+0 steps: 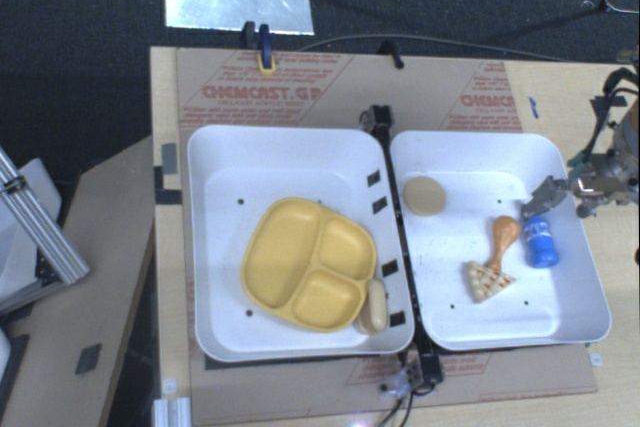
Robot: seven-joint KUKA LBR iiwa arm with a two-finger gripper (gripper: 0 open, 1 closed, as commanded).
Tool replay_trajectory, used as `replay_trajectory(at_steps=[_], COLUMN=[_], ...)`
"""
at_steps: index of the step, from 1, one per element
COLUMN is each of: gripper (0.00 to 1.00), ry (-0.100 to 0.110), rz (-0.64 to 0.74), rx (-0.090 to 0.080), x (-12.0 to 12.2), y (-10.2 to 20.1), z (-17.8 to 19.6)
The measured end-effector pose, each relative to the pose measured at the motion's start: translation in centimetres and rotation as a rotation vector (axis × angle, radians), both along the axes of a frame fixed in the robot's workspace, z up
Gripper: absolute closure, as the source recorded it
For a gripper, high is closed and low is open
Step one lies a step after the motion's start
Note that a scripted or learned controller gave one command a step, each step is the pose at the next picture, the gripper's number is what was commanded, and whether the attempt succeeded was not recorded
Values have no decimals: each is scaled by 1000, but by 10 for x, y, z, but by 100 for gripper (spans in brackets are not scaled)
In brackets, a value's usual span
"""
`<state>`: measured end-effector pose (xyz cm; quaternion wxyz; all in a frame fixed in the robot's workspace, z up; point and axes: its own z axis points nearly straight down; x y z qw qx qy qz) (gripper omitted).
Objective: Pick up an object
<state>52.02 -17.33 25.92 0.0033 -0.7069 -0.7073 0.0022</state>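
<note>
Single fixed camera above bench (330,75), looking down at slant on both bins (215,215)

Yellow tray (300,260), left white bin (215,215). Right white bin (570,305): blue bottle (540,243), tan disc (425,196), orange-and-cream cone toy (495,260).

Arm (612,155) at right edge, tool (548,195) lowered

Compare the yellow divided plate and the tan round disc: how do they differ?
The yellow divided plate lies in the left bin; the tan round disc lies in the right bin. The plate is far larger and has three compartments; the disc is plain. Both lie flat.
</note>
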Motion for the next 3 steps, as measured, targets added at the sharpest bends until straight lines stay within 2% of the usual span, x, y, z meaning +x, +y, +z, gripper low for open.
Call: replay_trajectory(at_steps=[1, 3], gripper=[0, 0], ry=[-9, -4], rz=[3, 1], rx=[-2, 0], x=[2, 4], y=[0, 13], z=[5, -108])
